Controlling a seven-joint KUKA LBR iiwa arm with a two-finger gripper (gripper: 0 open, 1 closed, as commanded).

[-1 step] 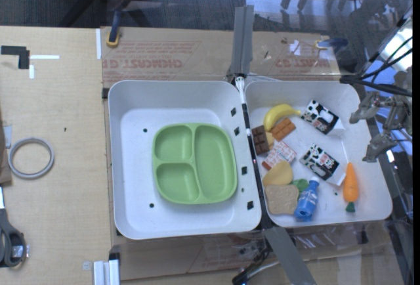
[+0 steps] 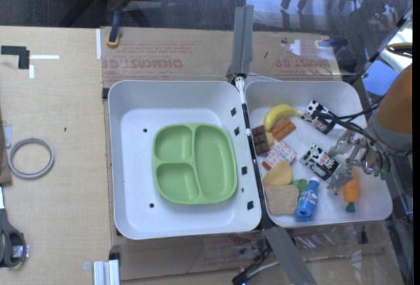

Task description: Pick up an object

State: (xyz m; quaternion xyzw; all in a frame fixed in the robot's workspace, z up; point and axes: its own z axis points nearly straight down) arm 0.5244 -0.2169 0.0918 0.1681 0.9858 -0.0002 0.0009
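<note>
My gripper [image 2: 348,162] hangs low over the right side of the right bin [image 2: 367,96], on the grey arm [image 2: 394,119] that comes in from the right. It sits just above an orange carrot [image 2: 352,190] and right beside a black-and-white patterned block [image 2: 319,159]. I see nothing held in it. Also in this bin are a banana [image 2: 281,113], a second patterned block [image 2: 318,116], a blue bottle [image 2: 306,200], a slice of bread [image 2: 282,198], a yellow wedge [image 2: 279,174], a chocolate bar [image 2: 260,140] and orange sticks [image 2: 283,127].
The left bin [image 2: 131,106] holds a green divided plate [image 2: 195,164]. A grey tape ring [image 2: 29,157] lies on the bench at the far left. A metal post [image 2: 241,41] stands behind the gap between the bins.
</note>
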